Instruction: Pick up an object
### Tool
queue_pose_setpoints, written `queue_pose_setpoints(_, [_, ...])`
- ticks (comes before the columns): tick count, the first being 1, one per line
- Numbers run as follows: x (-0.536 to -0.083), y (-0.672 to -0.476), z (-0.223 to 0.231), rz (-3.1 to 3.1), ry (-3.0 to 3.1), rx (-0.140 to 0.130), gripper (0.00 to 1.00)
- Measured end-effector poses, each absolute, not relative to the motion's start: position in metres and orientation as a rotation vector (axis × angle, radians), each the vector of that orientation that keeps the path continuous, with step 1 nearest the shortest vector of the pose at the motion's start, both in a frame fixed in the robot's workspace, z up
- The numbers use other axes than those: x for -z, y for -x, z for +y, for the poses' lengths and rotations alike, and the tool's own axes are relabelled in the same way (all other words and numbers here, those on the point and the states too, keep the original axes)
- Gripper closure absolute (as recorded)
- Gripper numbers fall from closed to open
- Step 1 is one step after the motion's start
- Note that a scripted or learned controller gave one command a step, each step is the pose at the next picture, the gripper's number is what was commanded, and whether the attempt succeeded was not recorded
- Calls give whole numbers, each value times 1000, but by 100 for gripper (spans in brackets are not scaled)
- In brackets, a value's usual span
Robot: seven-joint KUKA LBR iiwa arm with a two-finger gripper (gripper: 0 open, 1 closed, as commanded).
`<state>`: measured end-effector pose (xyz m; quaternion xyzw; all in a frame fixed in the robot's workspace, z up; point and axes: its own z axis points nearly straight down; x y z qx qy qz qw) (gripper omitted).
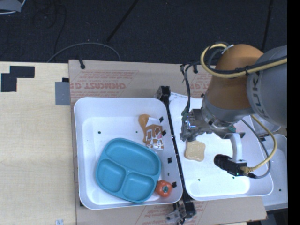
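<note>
A pale slice of toast (195,151) is lying flat on the floor of the right bin (220,189), close to that bin's left wall and just right of the black divider (169,125) running between the two bins. The gripper (189,131) is hanging directly over the toast's far edge, coming down off the grey and orange arm (239,86) that is reaching in from the right. From where I am standing I cannot tell how the gripper is set, and I cannot make out whether it is touching the toast or sitting just above it.

A small black device (230,165) with a yellow cable is hanging to the right of the toast, over the same bin.

Across the divider, the left bin (89,121) is carrying a blue sectioned plate (127,169) lying toward its near side. A small red tomato-like toy (163,188) is sitting at the plate's near right corner, touching or just beside it. Beyond the plate, toward the divider, a small patterned packet (154,138) is resting next to an orange-brown piece (144,121).

Both bins are sitting on a cardboard sheet (117,81) on the pale wooden bench (33,149).
</note>
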<state>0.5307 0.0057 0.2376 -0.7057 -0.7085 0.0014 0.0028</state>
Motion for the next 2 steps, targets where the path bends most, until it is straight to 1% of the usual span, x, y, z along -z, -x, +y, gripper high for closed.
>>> queue_pose_setpoints(1, [-223,-524,58,-2223,2212,-5,100])
queue_pose_setpoints(2, [-233,-521,105,-2224,2215,-4,100])
